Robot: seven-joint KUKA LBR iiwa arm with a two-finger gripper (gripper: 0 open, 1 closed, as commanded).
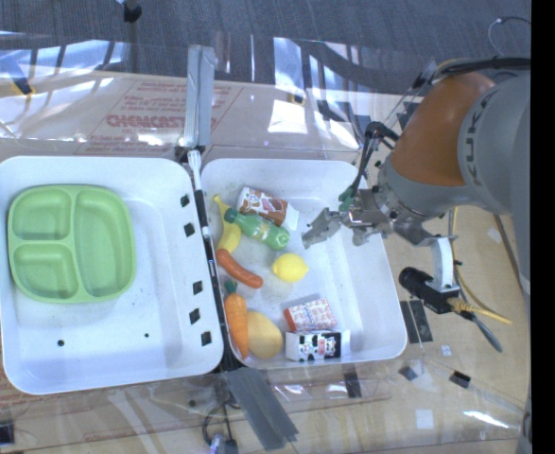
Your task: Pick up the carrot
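The carrot [236, 323] is orange with a small green top and lies along the left wall of the right bin [376, 301], near its front corner. It touches a pale yellow potato-like piece [266, 337] on its right. My gripper [317, 230] hangs over the middle of the right bin, up and to the right of the carrot and well apart from it. It is just above and to the right of a yellow lemon [290, 269]. I see nothing held in it.
The right bin also holds an orange-red sausage [239, 270], a banana [228, 236], a green bottle [258, 227], a snack box [261, 203], a red packet [309, 313] and a cow-patterned carton [315, 346]. A green divided plate [69, 244] lies in the left bin [164, 339].
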